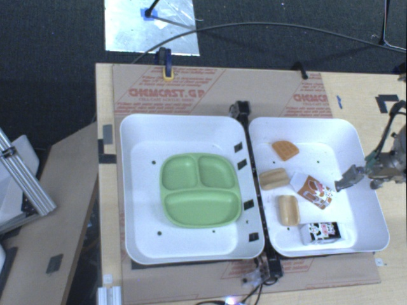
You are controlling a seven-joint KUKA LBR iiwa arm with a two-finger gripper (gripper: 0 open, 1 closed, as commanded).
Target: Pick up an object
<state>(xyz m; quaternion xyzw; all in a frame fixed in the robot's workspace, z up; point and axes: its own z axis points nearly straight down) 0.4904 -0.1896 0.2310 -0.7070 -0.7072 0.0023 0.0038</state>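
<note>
The grey two-finger gripper point(348, 178) hangs over the right white bin point(375, 234), just right of the brown-and-white snack packet point(315, 191); whether it is clenched cannot be told. Left of the packet lie two tan bread rolls point(273, 178), beyond them a divided green plastic plate point(201, 190).

One camera sits high above the table point(210, 84) and looks down at a slant. It is far enough away to see both white bins whole, the left bin point(137, 189) and the right bin point(362, 189), side by side in the middle of the picture. The far edge of the table is at the top, with dark floor point(51, 30) behind it. The arm point(391, 161) comes in from the right side.
</note>
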